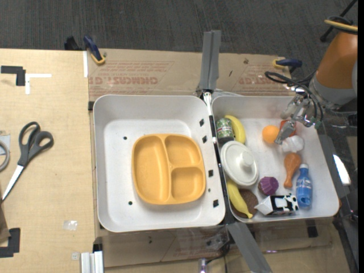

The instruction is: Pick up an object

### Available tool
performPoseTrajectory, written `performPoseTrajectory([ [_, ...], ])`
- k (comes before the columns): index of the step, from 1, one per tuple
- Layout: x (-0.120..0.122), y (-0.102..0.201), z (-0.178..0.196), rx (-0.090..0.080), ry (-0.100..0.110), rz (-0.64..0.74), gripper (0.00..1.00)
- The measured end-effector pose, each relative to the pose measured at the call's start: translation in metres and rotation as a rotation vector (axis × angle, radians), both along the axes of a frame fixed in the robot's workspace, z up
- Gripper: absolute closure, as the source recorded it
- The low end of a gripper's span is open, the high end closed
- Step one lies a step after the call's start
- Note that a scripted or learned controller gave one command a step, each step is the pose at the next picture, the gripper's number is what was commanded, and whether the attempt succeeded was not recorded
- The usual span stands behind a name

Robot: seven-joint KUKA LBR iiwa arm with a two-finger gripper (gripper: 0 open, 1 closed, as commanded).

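Left bin (108, 169) holds a tray (169, 168); right bin (324, 209) is crowded: can (224, 129), bananas (238, 128), lid (240, 162), orange (271, 133), drumstick (291, 167), bottle (303, 187); gripper (287, 131) is seen low at the orange's right; finger state cannot be told; nothing is seen held. Orange should be centred on before closing; drumstick to be avoided.
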State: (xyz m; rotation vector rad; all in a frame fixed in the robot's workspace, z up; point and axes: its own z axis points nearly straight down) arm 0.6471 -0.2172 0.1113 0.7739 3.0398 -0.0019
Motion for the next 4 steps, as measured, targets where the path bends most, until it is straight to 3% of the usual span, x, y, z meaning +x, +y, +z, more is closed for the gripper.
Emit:
performPoseTrajectory([
  [1, -0.095, -0.005, -0.022, 0.003, 0.006, -0.001, 0.00],
  [2, -0.162, 0.092, -0.021, 0.003, 0.001, 0.079, 0.00],
  [3, -0.133, 0.028, 0.045, 0.003, 0.006, -0.050, 0.00],
  [4, -0.157, 0.054, -0.002, -0.004, -0.013, -0.148, 0.00],
])
